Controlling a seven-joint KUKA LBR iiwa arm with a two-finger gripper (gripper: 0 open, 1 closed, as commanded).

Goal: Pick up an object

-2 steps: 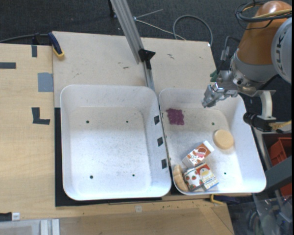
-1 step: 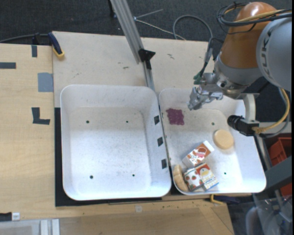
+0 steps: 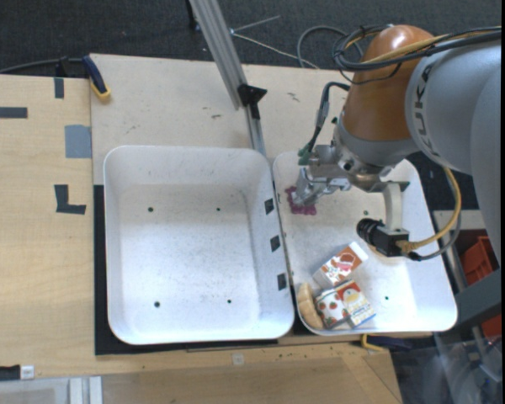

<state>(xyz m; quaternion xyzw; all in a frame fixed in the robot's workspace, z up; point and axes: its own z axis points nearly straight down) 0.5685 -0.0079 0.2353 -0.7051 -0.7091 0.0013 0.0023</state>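
1. The gripper point(image 3: 305, 194) is lowered in the right bin point(image 3: 427, 305); whether its jaws are spread or pressed together cannot be told.
2. A small purple object point(image 3: 301, 204) is seen just at the fingertips.
3. Two red-and-white packets point(image 3: 340, 265) and a flat round item point(image 3: 306, 303) are lying near the front of this bin.
4. The left bin point(image 3: 122, 225) is placed beside it.
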